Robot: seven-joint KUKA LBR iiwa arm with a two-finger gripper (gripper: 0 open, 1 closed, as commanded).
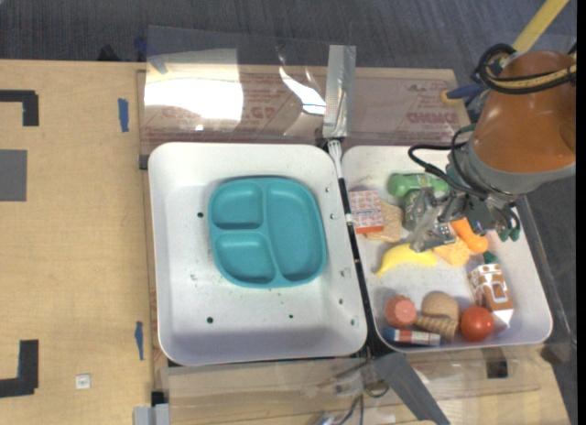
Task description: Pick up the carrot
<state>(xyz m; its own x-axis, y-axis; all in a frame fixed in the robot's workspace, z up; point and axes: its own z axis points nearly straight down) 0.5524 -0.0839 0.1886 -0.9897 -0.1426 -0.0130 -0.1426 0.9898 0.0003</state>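
The camera view looked down at a slant on the arm's orange band (526, 112), which bulked over the upper right and cut off the far corner of the right bin (540, 309). Below it the gripper (430, 222) hung over that bin's clutter (a tangle of grey metal and black cable), and whether its fingers were spread or closed could not be made out. The carrot (469, 231), a short orange piece, lay just right of the gripper, partly hidden by the metalwork; whether anything touched it was unclear. Around it lay a curved yellow banana (403, 258), a green item (409, 183) half under the cable, a small printed packet (365, 209), a round red tomato (476, 322) and a tan, rounded lump (439, 311). The left bin (183, 313), smooth white with rounded corners, held a teal plate (268, 231) divided into three compartments.
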